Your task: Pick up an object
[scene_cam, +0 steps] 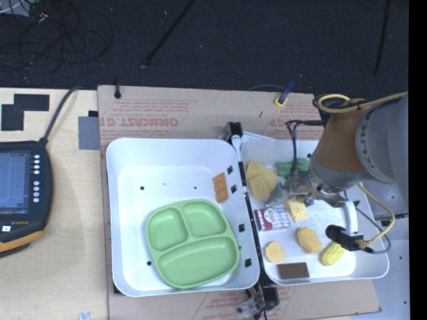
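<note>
My gripper (pixel 285 193) hangs low over the middle of the right bin (pixel 373 269), below the orange wrist band. It sits between a pale yellow wedge (pixel 259 177) on its left and a small yellow cube (pixel 297 210) just below it. A red and white packet (pixel 272 219) lies a little lower left. I see nothing held in the gripper. A green item (pixel 287 169) lies at the gripper's upper edge, partly hidden by the wrist.
The right bin also holds a round yellow piece (pixel 274 251), a yellow lump (pixel 309 240), a corn cob (pixel 331 254) and a brown block (pixel 293 271). A green divided plate (pixel 193 242) and an orange block (pixel 220 187) lie in the left bin (pixel 127 179).
</note>
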`<state>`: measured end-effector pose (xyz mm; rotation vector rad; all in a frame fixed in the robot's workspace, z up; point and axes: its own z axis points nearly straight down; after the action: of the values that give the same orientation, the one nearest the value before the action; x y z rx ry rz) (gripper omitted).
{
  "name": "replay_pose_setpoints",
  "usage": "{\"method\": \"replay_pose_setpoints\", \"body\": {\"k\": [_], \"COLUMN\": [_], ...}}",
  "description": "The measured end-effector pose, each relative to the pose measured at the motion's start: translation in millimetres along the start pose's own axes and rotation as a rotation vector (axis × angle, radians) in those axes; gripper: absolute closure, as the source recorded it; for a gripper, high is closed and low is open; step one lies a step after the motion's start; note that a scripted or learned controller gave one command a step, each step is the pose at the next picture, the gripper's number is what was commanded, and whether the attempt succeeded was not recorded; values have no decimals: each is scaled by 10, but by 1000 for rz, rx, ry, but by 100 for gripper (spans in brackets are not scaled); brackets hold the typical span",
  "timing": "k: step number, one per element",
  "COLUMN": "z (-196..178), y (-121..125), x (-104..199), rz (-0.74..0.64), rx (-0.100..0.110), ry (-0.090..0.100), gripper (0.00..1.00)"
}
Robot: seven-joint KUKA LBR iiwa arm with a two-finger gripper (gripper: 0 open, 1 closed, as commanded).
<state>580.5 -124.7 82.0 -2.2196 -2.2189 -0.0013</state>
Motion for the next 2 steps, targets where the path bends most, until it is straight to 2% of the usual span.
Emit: {"method": "replay_pose_setpoints", "body": {"k": [1, 2], "z": [-665, -205], "y": [669, -173], "x": [-108, 287], "rz": [-2, 3], "rx": [-10, -2], "ry": [-5, -1], "gripper": [0, 0]}}
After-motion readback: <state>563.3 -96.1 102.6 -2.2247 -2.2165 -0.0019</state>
